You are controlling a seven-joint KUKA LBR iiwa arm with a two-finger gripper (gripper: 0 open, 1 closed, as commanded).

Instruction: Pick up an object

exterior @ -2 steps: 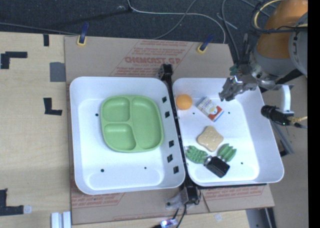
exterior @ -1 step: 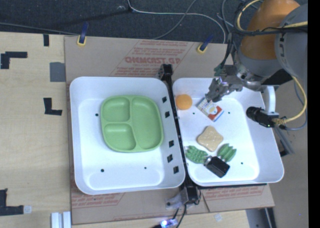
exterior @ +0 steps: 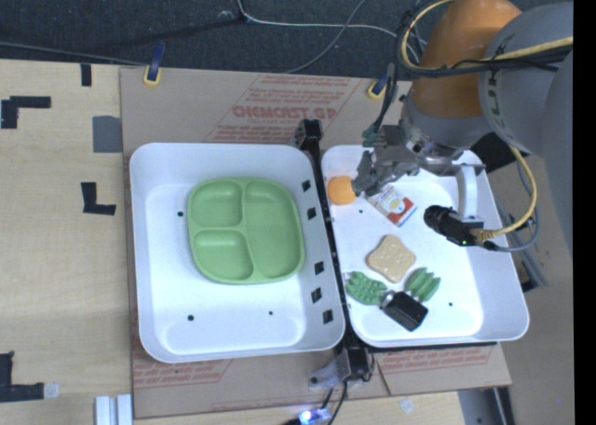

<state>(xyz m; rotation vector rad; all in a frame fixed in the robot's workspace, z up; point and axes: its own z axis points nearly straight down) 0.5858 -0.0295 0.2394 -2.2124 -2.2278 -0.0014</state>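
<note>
The arm (exterior: 484, 50) is reaching in over the right bin (exterior: 494, 316), wrist tipped down toward that bin's far left corner. The gripper (exterior: 371, 176) is hanging low there, just beside the orange ball (exterior: 342, 191), which is sitting against the bin's left wall. Whether the claw is apart or together I cannot tell; the wrist is masking it.

Just under the gripper, the small red-and-white carton (exterior: 395, 206) is lying tilted, so either it or the ball looks like the target. Nothing is showing clamped in the claw, so I'm judging the pick as not yet made.

Mid-bin, the toast (exterior: 391, 258) is lying flat. Toward the near edge, the green pods (exterior: 421, 281) and a leafy green piece (exterior: 363, 288) are flanking a black block (exterior: 406, 309), crowded close, which likely makes them harder grabs.

In the left bin (exterior: 154, 311), the green tray (exterior: 246, 230) is sitting centred, well apart from the action.
</note>
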